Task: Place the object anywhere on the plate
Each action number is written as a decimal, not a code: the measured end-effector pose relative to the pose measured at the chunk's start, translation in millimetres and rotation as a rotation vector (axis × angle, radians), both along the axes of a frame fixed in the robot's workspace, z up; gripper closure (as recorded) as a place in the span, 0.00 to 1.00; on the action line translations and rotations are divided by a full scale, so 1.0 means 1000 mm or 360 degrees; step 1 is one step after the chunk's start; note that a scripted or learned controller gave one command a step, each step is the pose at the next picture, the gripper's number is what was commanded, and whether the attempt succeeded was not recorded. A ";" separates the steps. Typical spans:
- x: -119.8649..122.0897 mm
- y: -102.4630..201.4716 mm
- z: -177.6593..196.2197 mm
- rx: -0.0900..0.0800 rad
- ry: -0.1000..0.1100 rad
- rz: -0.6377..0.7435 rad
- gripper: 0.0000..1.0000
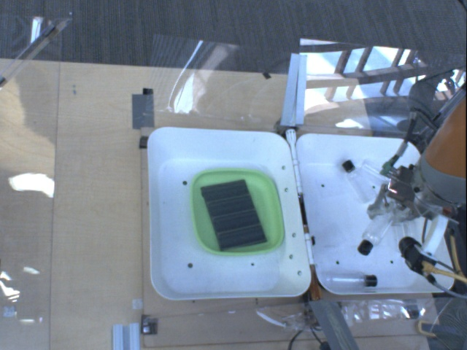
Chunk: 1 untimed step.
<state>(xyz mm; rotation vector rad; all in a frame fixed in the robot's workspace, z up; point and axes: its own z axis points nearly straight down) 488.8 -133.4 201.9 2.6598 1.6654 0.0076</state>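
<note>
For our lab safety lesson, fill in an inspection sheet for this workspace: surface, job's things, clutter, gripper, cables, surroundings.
Surface: wooden bench bearing a left bin and a right bin.
Job's things: green plate in the left bin, a dark ridged block lying on it.
Clutter: three clear tubes with black caps in the right bin, upper, middle, lower.
Gripper: gripper over the right bin, beside the middle tube.
Cables: black cables at the arm.
Surroundings: clear panels, dark carpet.
</note>
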 end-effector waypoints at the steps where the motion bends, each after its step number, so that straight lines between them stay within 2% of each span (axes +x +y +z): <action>1: 0.000 0.000 0.000 0.0000 0.0000 0.0000 0.00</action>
